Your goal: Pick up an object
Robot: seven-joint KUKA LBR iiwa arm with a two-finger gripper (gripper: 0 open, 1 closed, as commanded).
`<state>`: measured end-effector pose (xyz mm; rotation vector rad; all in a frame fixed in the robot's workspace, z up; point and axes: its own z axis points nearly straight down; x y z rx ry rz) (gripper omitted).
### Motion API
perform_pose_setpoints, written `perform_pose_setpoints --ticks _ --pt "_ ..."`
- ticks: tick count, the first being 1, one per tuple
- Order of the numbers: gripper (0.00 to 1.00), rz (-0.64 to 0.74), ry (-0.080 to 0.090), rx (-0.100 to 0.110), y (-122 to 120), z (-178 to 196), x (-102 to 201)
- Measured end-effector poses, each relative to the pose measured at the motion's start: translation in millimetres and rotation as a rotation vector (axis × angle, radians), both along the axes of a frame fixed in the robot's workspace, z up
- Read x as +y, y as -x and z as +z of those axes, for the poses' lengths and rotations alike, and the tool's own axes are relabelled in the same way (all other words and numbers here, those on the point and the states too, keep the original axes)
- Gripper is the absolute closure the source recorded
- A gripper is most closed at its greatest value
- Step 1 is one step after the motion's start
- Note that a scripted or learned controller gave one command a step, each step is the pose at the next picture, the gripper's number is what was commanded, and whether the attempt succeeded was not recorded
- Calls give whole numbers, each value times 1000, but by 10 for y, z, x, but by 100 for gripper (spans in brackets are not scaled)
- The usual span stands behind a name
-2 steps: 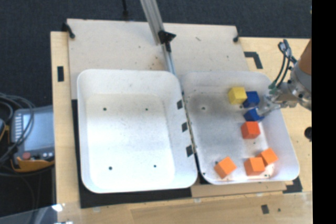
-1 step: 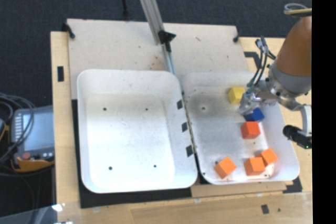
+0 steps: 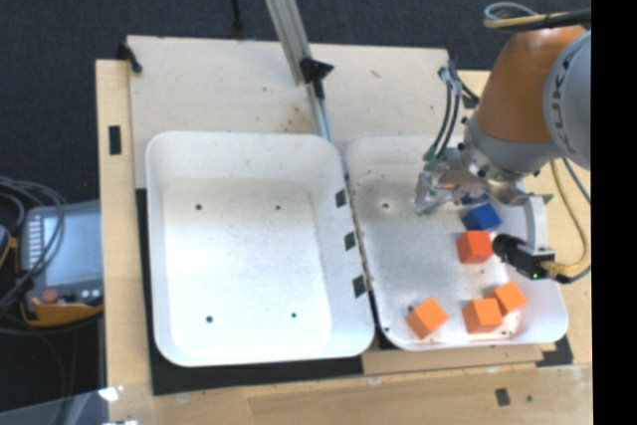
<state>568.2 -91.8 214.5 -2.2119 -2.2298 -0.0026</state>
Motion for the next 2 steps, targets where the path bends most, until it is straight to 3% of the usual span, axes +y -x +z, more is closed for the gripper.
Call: perform_pose_setpoints --ticks 1,2 --pt "100 0 -1 1 30 87 528" --pt "100 1 0 -2 -94 223 1095"
